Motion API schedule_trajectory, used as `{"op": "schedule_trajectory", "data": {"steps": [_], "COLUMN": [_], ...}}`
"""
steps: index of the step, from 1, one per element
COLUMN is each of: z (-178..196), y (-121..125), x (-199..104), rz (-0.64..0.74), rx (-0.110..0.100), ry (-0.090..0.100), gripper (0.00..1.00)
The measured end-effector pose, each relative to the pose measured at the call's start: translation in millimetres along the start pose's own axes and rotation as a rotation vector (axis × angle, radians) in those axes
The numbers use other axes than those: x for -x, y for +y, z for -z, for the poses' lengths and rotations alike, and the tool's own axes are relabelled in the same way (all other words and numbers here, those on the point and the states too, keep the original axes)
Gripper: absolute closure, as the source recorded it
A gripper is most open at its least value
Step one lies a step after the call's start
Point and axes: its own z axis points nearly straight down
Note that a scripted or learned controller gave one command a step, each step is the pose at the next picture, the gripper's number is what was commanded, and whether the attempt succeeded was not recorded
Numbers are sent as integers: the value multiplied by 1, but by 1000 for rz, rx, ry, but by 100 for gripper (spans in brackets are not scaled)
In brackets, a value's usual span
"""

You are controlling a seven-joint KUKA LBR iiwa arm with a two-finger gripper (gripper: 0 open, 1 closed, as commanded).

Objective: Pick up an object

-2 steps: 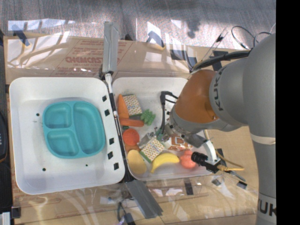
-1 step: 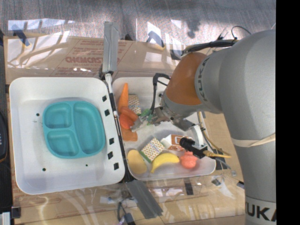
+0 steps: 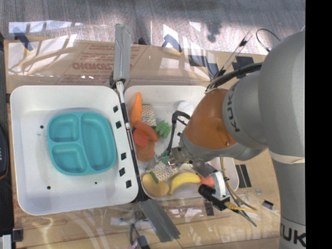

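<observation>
Grey carpet (image 3: 78, 1) behind, cardboard-topped bench (image 3: 93, 58) carrying 2 white bins side by side. Left bin (image 3: 23, 113) holding 1 teal divided plate (image 3: 81, 141) with 3 compartments, lying flat near the middle. Right bin (image 3: 161, 92) crowded with toy food: carrot (image 3: 136, 108) upright against the divider wall, red piece (image 3: 145, 132) just below it, green piece (image 3: 164, 128) beside that, banana (image 3: 182, 180) near the front edge, pale yellow round item (image 3: 154, 184) touching the banana's left end, possibly a potato or lemon. Small patterned block (image 3: 148, 114) just right of the carrot. Grey arm (image 3: 275, 113) with orange band (image 3: 207, 126) reaching in from the right, covering most of the right bin's right half. Gripper (image 3: 171, 158) low over the food, just above the banana and near the red piece; fingers hidden in clutter, spread or pinching cannot tell. Nothing visibly held between them. Cables (image 3: 238, 206) trailing at the bin's front right corner.
</observation>
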Motion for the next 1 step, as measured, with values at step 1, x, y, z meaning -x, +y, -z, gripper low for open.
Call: {"op": "schedule_trajectory", "data": {"steps": [1], "z": [101], "y": [16], "x": [-19], "rz": [139], "rx": [3], "ry": [-3], "gripper": [0]}}
